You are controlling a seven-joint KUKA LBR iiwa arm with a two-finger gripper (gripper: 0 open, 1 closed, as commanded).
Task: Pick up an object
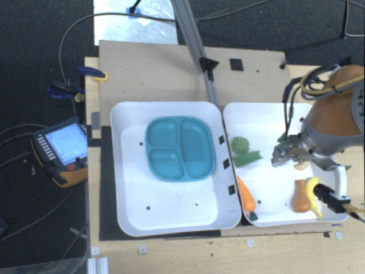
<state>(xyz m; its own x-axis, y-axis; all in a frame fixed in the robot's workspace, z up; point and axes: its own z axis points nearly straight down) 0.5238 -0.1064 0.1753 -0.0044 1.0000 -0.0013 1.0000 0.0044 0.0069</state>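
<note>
Gripper point(283, 154) low over right bin point(259, 116), just right of broccoli point(240, 145). Finger state: cannot tell. Carrot point(246, 194) lies near, left.

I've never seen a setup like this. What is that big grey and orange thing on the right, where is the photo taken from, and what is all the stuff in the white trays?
The grey and orange thing is a robot arm, reaching in from the right. Its tool, the part meant for grasping, hangs low over the right bin. I can't tell from this picture whether it holds anything.

The photo comes from one fixed camera above the bench, looking down at a slant.

Two shallow white bins sit side by side. The left bin holds a blue divided plate. The right bin holds toy food: broccoli, a green pod-like piece just below it, a carrot along the left wall, and a banana lying against a brown item near the front. A small pale item sits beside the tool.

The job is to pick up one object.
</note>
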